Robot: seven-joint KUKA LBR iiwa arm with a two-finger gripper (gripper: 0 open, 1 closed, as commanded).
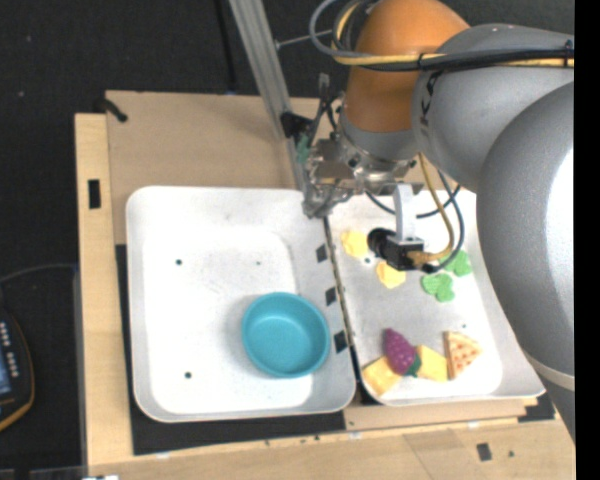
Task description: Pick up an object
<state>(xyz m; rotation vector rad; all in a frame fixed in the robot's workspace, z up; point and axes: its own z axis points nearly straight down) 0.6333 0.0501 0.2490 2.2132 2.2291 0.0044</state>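
Blue bowl point(284, 334) in L bin point(200, 248) | end effector point(318, 200) over bin divider point(338, 298) | grip state: can't tell

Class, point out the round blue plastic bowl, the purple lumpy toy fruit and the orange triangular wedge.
Round blue plastic bowl point(285, 335): camera view, on its inner floor.
Purple lumpy toy fruit point(400, 350): camera view, on its middle.
Orange triangular wedge point(463, 352): camera view, on its top face.
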